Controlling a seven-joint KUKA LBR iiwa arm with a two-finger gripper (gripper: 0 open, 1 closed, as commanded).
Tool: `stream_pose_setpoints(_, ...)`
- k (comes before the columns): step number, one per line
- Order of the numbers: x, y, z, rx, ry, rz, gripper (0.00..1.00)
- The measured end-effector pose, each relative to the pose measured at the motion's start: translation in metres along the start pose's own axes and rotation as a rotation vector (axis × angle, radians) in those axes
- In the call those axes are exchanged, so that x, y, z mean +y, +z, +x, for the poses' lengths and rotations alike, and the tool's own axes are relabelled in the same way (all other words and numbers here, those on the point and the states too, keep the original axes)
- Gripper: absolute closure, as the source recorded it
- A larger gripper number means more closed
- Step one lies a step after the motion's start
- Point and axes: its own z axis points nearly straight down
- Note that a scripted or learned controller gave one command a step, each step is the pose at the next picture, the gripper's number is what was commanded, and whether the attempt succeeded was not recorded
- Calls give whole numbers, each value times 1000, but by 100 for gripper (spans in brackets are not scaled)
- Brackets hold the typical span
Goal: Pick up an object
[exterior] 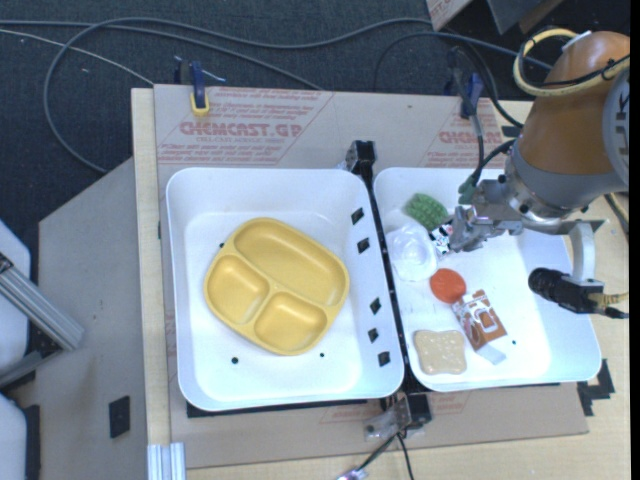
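Note:
The right bin (560, 368) holds several small things: a green leafy piece (426, 209) at the back left, a clear plastic item (410, 250), a red-orange round object (448, 285), a brown wrapped bar (480, 320) and a beige bread slice (440, 351) at the front. My gripper (458, 235) hangs low over the back of this bin, just right of the green piece and the clear item, above the red-orange object. Nothing is visibly held in it.
The left bin (190, 268) holds a yellow divided plate (277, 285). A black divider with clips (372, 258) runs between the bins. A black cylindrical part (560, 288) sticks out over the right bin's right side. Cables lie on the dark floor behind.

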Motion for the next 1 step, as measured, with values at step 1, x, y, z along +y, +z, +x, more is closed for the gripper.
stream_pose_setpoints(1,-3,-4,47,2,-1,2,100)
